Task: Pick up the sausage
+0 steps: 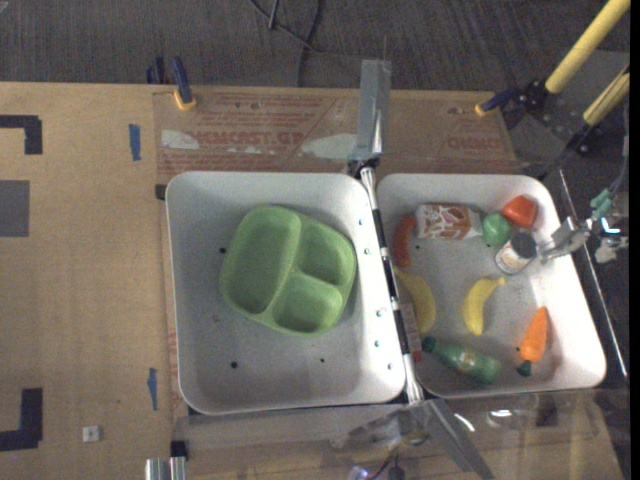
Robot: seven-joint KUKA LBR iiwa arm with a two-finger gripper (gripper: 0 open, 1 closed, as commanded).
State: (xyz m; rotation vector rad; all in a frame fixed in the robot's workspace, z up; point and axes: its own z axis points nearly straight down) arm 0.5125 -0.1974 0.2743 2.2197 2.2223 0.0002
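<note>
Two shallow white bins side by side on the wooden worktop; in the left bin, a green divided plate lying near the middle, slightly turned.

In the right bin, a crowd of toy food: against the left wall, near the far end, the sausage, reddish-orange, curved, lying flat along the wall; just beside it on the right, a small printed carton on its side; further right, a green pepper touching a red-orange piece in the far right corner; just below the pepper, a small round tin.

Below the sausage, close to the same wall, a yellow banana; near the middle of the bin, a second banana, well apart from the first; towards the near edge, a green bottle lying down; at the right, a carrot with its green end nearest the camera.

Reaching in from the right rim, the pincer, metallic, just beside the tin and well apart from the sausage; nothing visibly held; clenched or released, cannot tell.
</note>
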